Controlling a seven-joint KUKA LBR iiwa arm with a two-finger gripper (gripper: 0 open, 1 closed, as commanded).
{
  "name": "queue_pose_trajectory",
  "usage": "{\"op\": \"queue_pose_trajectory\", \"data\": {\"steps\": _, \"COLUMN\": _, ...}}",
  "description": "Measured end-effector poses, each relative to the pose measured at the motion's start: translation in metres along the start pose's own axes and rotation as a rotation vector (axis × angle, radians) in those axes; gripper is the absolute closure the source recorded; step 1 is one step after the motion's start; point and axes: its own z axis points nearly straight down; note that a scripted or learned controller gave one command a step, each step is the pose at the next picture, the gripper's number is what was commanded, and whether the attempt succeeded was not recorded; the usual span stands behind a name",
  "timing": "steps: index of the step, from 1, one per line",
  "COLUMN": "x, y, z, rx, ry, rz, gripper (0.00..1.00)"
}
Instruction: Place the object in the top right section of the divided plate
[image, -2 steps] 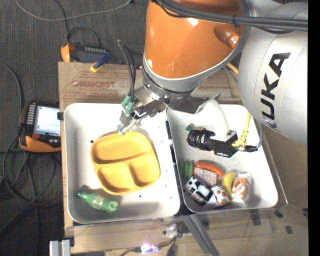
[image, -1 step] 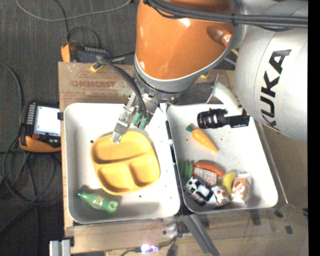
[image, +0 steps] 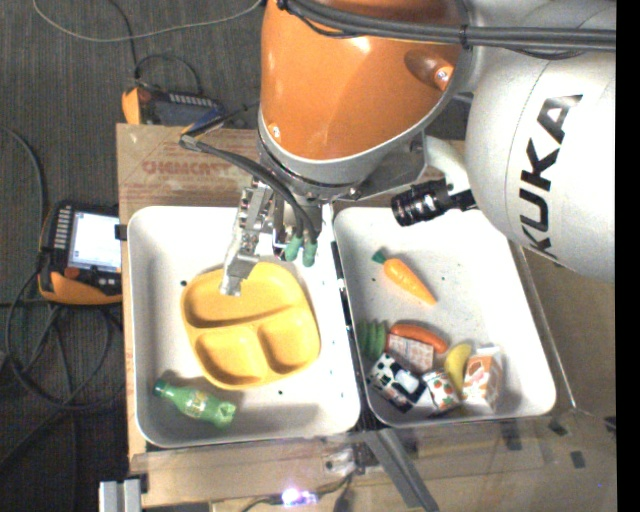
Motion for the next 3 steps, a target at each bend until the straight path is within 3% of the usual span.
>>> {"op": "queue_pose_trajectory", "data": {"steps": 1, "x": 0.0, "y": 0.0, "z": 0.0, "rx": -0.001, "ry": 0.0, "rz": -0.001, "gripper": 0.0}}
{"op": "queue_pose_trajectory", "data": {"steps": 2, "x": 0.0, "y": 0.002, "z": -0.01, "rx": -0.002, "ry": -0.001, "rz": -0.001, "gripper": 1.0}}
{"op": "queue_pose_trajectory", "data": {"steps": 3, "x": -0.01, "y": -0.052, "z": -0.001, "rx": 0.0, "ry": -0.001, "rz": -0.077, "gripper": 1.0}}
